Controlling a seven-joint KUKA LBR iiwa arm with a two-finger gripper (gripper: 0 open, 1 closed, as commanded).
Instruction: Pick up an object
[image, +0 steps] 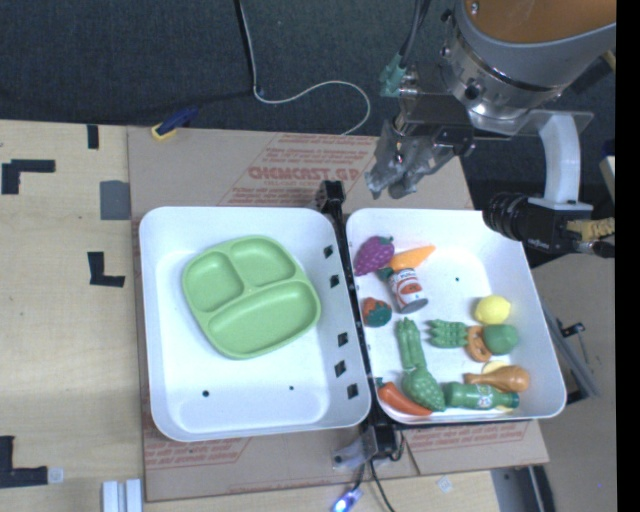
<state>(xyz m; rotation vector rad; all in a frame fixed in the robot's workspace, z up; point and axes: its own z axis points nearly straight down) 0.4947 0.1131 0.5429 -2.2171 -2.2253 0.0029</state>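
Claw (400, 180) above right bin (520, 262) of toy food; green plate (252, 295) in left bin (165, 300).

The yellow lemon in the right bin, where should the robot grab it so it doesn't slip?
Probably around the middle of the yellow lemon, coming straight down from above. It is round, so its widest part gives the fingers the most to squeeze. One finger should go toward the bin wall and one toward the bin's center, since the green ball sits tight against its near side.
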